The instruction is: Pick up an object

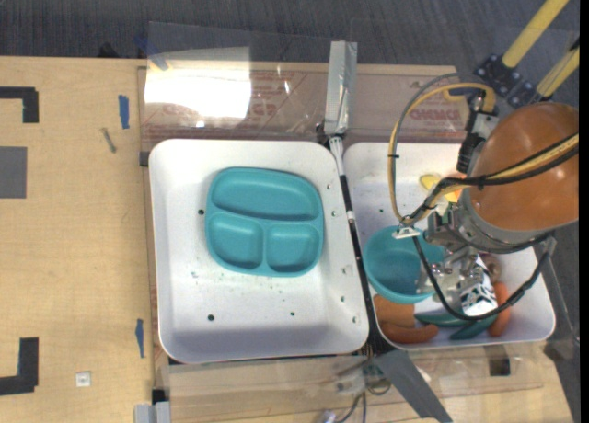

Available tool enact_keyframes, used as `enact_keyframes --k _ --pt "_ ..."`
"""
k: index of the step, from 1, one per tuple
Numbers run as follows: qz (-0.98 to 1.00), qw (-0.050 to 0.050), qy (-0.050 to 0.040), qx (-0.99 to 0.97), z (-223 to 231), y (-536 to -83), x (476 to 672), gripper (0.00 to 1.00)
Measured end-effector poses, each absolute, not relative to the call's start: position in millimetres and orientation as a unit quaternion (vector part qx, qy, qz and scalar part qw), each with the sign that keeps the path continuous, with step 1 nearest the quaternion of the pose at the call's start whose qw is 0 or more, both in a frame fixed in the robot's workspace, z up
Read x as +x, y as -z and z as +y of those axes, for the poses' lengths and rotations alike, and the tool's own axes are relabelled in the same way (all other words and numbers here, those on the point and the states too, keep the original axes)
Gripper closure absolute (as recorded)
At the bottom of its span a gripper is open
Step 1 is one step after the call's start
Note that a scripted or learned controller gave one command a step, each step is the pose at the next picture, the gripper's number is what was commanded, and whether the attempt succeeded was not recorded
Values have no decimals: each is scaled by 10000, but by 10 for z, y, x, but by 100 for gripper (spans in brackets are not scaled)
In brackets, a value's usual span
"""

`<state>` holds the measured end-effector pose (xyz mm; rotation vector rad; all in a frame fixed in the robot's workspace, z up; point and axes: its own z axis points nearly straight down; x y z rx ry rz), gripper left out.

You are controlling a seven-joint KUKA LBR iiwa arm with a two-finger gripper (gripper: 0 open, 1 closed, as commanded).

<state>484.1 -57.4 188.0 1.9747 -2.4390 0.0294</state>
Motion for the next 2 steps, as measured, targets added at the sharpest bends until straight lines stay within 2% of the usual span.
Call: enact_keyframes --k 1,2 --pt "-6977 110 -130 7162 -494 -1890 5240 100" --pt "-6181 75 -82 7860 -686 -1876 5886 100"
